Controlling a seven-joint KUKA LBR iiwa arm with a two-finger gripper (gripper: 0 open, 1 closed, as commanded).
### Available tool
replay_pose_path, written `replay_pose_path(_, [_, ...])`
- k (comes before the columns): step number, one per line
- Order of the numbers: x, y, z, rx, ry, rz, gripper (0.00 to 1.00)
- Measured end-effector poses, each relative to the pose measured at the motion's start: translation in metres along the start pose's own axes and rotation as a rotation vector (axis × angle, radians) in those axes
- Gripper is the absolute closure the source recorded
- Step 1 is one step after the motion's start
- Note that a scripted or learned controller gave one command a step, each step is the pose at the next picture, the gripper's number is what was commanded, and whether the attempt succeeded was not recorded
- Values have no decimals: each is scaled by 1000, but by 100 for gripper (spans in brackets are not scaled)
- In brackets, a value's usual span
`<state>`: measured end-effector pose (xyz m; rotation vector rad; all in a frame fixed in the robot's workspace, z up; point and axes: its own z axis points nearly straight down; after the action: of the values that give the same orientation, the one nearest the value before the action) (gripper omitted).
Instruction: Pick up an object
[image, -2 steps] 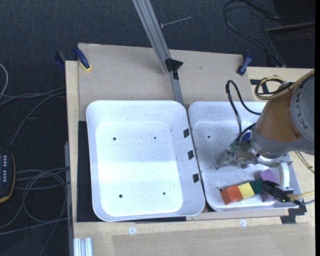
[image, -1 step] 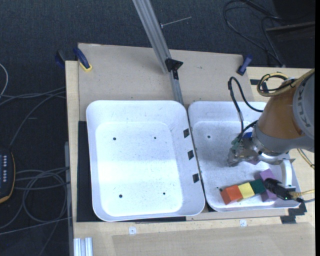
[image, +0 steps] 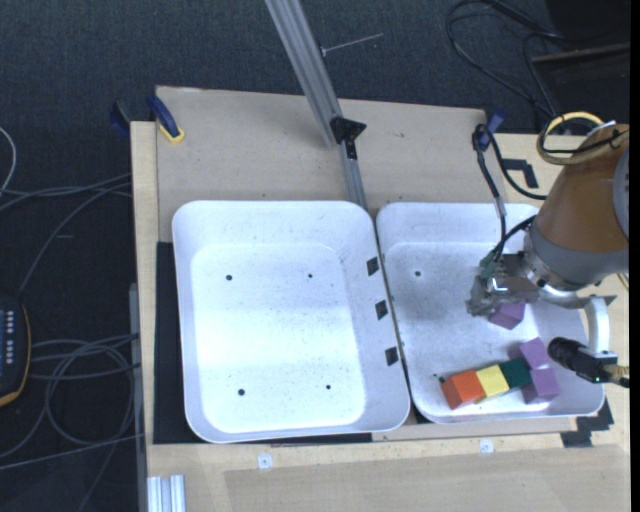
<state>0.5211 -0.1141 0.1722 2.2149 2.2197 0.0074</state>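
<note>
On the tabletop (image: 420, 165) the left bin (image: 200, 240) sits beside the right bin (image: 430, 225), where my fingers (image: 492, 300) hang low. A purple block (image: 509, 315) lies just at their tips, touching or nearly so; I cannot tell whether they grip it. Nearer the front rim lie an orange-yellow-green bar (image: 487, 384) and a purple piece (image: 540, 368). No writing is readable.

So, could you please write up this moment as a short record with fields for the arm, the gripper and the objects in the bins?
arm: KUKA iiwa arm, reaching in over the right bin
gripper: gripper low over the right bin, directly above a small purple block
other objects: multicoloured block bar (orange, yellow, green) near the front wall; second purple block at its right end
left bin: left bin beside the right one
</note>
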Motion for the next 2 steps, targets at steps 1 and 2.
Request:
replay_pose_path(1, [0, 2, -54, 0, -1, 0, 100])
replay_pose_path(2, [49, 20, -47, 5, 2, -5, 100])
